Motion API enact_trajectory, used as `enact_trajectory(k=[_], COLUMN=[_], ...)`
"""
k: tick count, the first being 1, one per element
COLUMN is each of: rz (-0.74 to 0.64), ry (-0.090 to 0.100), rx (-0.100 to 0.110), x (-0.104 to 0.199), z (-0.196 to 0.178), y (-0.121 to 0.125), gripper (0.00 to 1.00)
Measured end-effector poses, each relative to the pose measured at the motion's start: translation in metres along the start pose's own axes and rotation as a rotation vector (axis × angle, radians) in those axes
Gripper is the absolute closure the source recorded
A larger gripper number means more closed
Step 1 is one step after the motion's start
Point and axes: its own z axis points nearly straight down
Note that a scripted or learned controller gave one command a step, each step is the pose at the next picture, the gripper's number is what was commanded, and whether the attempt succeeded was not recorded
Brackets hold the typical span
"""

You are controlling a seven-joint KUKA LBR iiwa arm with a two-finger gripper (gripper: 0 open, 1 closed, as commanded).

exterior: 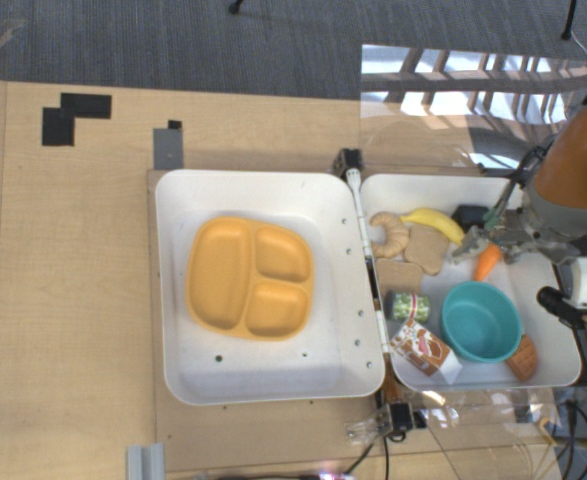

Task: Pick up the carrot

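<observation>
Now, left to right:

Tray: a yellow three-part tray [250, 277] lies in the left bin [178, 353], mid-frame, well apart from any risk.

Can: a small green can [407, 306] lies on its side at the left wall of the right bin [569, 366], with a red-and-white packet [425, 349] just below it.

Pastry: a tan twist [392, 233] and a flat beige biscuit [425, 255] sit at the bin's upper left, a banana [435, 223] just above them.

Bowl: a teal bowl [481, 321] sits at lower centre of the right bin, its rim just below the carrot's tip.

Carrot: the carrot [487, 262] stands tilted, right of the biscuit and above the bowl, in the upper middle of the right bin.

Gripper: the gripper [495, 240] hangs at the carrot's top end, at the frame's right. I cannot tell how the pincer stands, nor whether the carrot sits between its tips; dark metal parts overlap it there.

Brown piece: an orange-brown lump [524, 358] lies at the bin's lower right, beside the bowl.

Risk, grip: contact looks to be at the very end of a tapered thing, so my guess is that it could pivot or slip out on a lift.

Risk, neighbours: a dropped carrot would likely fall into the bowl or roll against the biscuit; a low sweep could also knock the bowl's rim.
</observation>
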Motion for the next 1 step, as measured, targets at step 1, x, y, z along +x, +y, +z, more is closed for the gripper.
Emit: enact_trajectory(k=[1], rz=[-0.004], ry=[-0.003], rx=[-0.006], x=[0.0013], z=[-0.0116], y=[0.0024], gripper=[1.00])
